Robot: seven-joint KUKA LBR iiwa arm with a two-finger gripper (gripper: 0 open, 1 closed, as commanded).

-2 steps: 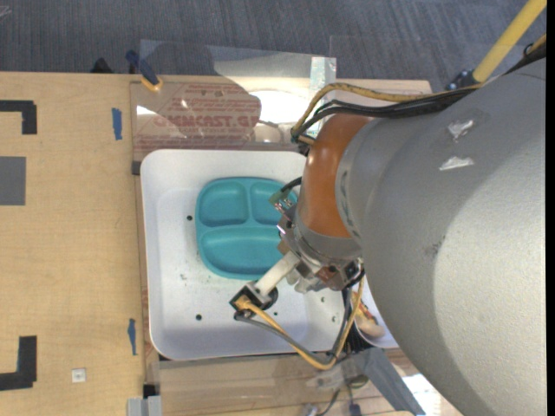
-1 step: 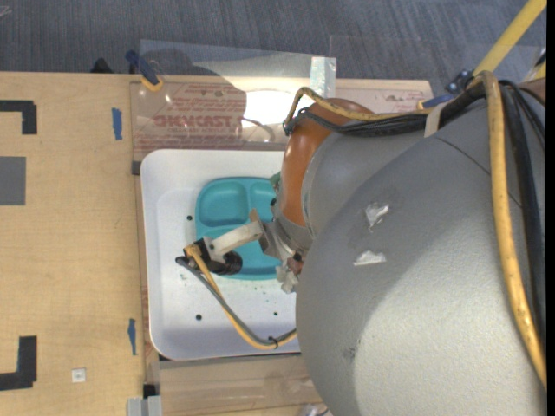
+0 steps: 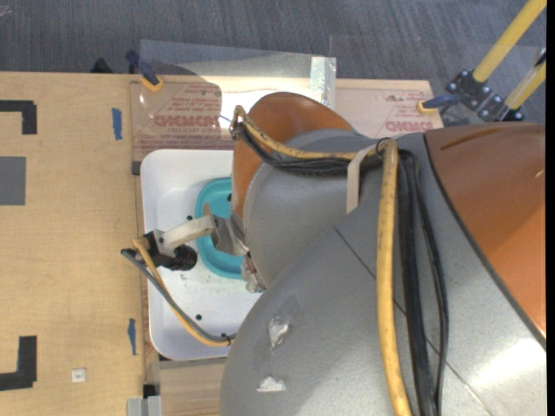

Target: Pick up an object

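The worktop (image 3: 69, 258) looks like matt pale wood, the bin (image 3: 165, 176) smooth glossy white plastic, and the arm (image 3: 347, 319) smooth matt grey with a glossy orange band (image 3: 494, 198).

Fixed above the bench (image 3: 69, 232), looking down at a slant; close over the arm (image 3: 364, 284), which reaches in from the right across a bin (image 3: 169, 172).

The arm (image 3: 347, 258) is grey with a broad orange band, and a yellow cable (image 3: 388, 258) and black cables run along it. The bin (image 3: 165, 176) is white; in it lies a teal ring-shaped object (image 3: 211, 258). The bench (image 3: 65, 232) is tan wood with black markings and blue tape strips. The floor (image 3: 260, 7) is dark grey carpet.
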